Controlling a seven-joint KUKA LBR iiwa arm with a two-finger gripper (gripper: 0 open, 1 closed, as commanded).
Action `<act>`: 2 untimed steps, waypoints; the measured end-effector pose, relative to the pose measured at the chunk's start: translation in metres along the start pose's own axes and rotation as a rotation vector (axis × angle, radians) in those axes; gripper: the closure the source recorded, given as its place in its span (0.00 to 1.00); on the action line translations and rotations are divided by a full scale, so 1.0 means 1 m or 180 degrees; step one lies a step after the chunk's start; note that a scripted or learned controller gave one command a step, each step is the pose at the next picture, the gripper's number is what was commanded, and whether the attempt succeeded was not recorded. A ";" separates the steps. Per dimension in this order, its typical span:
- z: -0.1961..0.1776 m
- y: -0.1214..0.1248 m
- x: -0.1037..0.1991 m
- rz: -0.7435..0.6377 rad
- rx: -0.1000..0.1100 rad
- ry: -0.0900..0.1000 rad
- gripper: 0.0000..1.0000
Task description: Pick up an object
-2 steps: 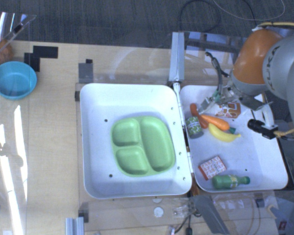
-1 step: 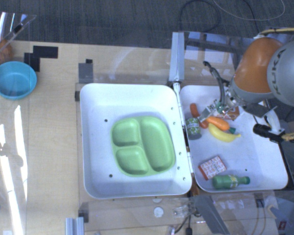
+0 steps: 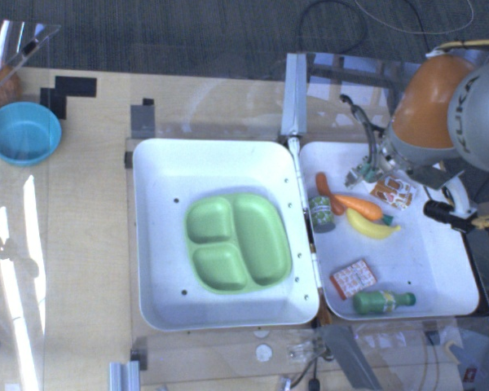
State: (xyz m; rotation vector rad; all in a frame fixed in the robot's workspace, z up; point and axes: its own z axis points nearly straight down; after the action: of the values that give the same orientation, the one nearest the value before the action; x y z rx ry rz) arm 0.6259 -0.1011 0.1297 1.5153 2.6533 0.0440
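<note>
The end effector [image 3: 365, 172] hangs over the right bin's [image 3: 452, 287] far side; whether it is released or clenched cannot be told, and nothing shows in its grip. Just beside it lie a carrot [image 3: 359, 204], a banana [image 3: 372, 226] and a small packet [image 3: 391, 192].

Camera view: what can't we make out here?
- End effector: small against the right white bin; finger state unreadable.
- Printed red-and-white packet: label too small to read; the grey arm overhangs its upper edge.
- Small grey can: sits at the bin wall, label unreadable.
</note>
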 end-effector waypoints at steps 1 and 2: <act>0.000 0.000 0.000 0.0000 0.0001 0.0000 0.00; 0.029 -0.056 0.028 -0.0168 0.0182 0.0126 0.00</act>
State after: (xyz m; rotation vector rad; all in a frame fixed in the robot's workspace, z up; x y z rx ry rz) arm 0.5669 -0.1061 0.0956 1.4748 2.7470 -0.0054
